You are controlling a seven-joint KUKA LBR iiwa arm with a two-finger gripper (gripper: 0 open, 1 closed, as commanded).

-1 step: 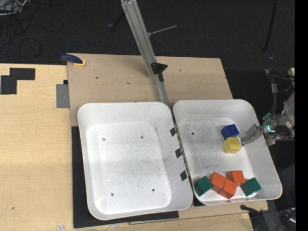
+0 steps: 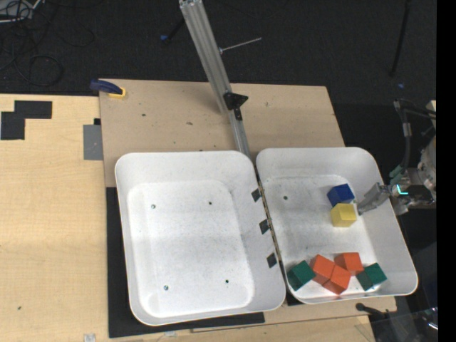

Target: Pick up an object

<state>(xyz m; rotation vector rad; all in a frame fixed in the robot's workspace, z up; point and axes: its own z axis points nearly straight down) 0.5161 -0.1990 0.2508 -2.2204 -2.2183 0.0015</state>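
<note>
Currently the gripper [image 2: 372,198] sits at the right rim of the right bin [image 2: 313,164], reaching in from the right; its tip is too small and blurred to tell what state it is in, and nothing can be seen in its grasp. Yellow block [image 2: 344,214] lies just beside the tip, to its left and slightly lower; contact cannot be judged. Blue block [image 2: 340,193] touches the yellow one on its far side. Near corner of the same bin: red blocks [image 2: 335,271] clustered between two green blocks [image 2: 301,273]. Left bin [image 2: 135,169] stands alongside.
</note>
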